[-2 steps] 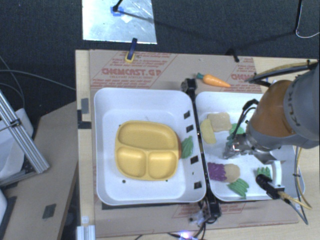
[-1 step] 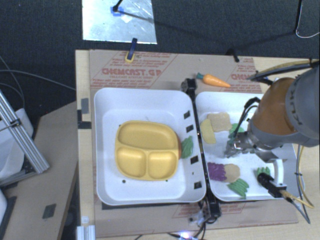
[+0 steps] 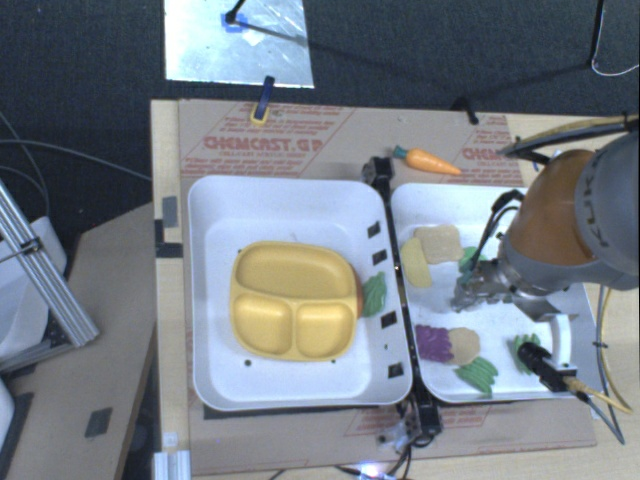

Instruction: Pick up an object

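Fingers' spread cannot be told at this slant, with the gripper (image 3: 472, 294) low over the bare floor of the right bin (image 3: 500, 200) and nothing visibly gripped; judged 0 of 1 picks done, candidates pale yellow piece (image 3: 415, 264) and purple grapes (image 3: 433, 341) lying nearby, grasp and lift remaining.

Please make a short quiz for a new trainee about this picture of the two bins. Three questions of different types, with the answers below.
1. True or false: the yellow tray lies in the right bin.
2. Where is the carrot? A) in the left bin B) on the board behind the bins C) on the yellow tray
3. Fill in: the purple grapes lie in the ____ bin.

Key: 1 false, it lies in the left bin. 2 B. 3 right; the gripper is over that bin too.
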`<move>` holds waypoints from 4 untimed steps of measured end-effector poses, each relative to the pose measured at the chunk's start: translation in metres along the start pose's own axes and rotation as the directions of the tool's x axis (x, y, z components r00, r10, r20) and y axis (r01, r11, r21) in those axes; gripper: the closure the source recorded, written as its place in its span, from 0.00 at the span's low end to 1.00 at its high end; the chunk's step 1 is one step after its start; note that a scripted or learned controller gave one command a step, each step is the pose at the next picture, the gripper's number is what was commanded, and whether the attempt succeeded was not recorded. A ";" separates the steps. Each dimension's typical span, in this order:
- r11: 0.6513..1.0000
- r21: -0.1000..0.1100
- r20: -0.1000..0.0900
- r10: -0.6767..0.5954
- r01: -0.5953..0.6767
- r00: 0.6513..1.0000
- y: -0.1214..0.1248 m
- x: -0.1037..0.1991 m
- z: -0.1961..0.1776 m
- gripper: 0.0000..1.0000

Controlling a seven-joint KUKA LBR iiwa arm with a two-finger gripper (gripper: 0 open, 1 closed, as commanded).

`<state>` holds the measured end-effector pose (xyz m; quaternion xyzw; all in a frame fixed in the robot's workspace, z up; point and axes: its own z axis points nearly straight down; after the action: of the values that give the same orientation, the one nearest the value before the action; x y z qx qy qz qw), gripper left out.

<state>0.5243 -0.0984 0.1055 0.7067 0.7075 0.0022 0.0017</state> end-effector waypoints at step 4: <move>1.000 -0.009 -0.003 -0.005 0.005 1.000 0.004 0.001 -0.042 1.00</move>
<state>0.5280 -0.0970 0.1472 0.7051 0.7091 0.0066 0.0037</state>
